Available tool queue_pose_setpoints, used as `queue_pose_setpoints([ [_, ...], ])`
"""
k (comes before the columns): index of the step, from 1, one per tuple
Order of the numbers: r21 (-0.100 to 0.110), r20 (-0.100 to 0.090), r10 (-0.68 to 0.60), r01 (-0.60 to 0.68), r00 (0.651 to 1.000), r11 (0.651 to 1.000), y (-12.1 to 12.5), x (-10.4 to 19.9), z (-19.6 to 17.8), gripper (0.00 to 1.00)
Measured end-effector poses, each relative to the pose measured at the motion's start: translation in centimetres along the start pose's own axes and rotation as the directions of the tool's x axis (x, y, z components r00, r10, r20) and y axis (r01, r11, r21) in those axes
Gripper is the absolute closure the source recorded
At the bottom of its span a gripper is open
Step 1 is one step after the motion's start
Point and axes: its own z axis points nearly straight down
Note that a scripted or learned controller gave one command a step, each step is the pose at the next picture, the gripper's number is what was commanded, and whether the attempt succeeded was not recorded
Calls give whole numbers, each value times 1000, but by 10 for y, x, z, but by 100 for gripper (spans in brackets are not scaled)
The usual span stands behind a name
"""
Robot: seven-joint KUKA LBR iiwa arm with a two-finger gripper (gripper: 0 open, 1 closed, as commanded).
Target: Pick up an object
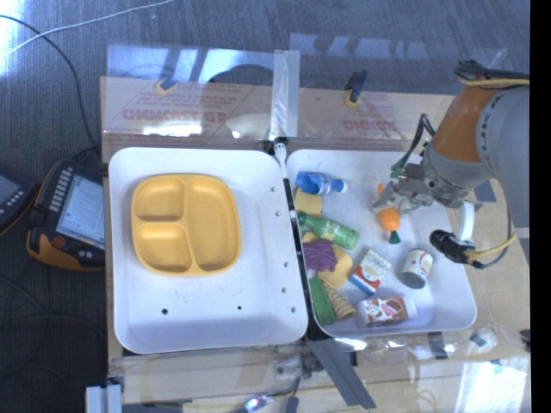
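Two white bins sit side by side on a table. The left bin holds a yellow divided plate at centre left of the frame. The right bin holds a clutter of small things: a blue bottle, a green bottle, a purple toy, a small carton, a tin can and a brown packet. The arm reaches in from the right. Its gripper hangs low in the right bin's upper part, just above a small orange carrot; whether it grasps the carrot cannot be told.
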Motion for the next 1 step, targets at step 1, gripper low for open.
queue_pose_setpoints([
  [1,17,4,-105,105,995,994,-2,84,-80,100],
])
